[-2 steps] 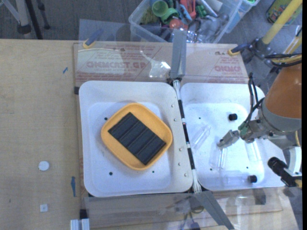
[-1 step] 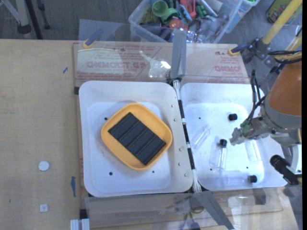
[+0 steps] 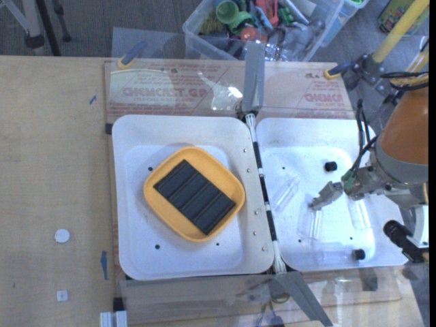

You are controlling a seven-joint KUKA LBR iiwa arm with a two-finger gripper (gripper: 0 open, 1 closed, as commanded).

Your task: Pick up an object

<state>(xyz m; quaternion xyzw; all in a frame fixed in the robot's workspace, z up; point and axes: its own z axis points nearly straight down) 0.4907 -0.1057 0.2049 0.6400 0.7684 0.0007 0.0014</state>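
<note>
**Arm low in the right bin, target still to be secured**

Gripper (image 3: pixel 325 195) hangs low over the right bin (image 3: pixel 286 136), its two fingers slightly parted and angled toward 9 o'clock with nothing visible between them. Clear plastic pieces (image 3: pixel 286 189) lie on that bin's floor just at 9 o'clock of the fingertips; they look hard to read against the white. At 9 o'clock across the divider, the left bin (image 3: pixel 129 182) bears a yellow tray (image 3: pixel 161 214) with a dark ribbed insert (image 3: pixel 194 196), well apart from the gripper.

To do this well, I judge the fingers should centre over one clear piece and descend straight before closing. Room is fair toward 12 o'clock; the divider at 9 o'clock and the bin's wall at 6 o'clock limit sideways travel.
</note>
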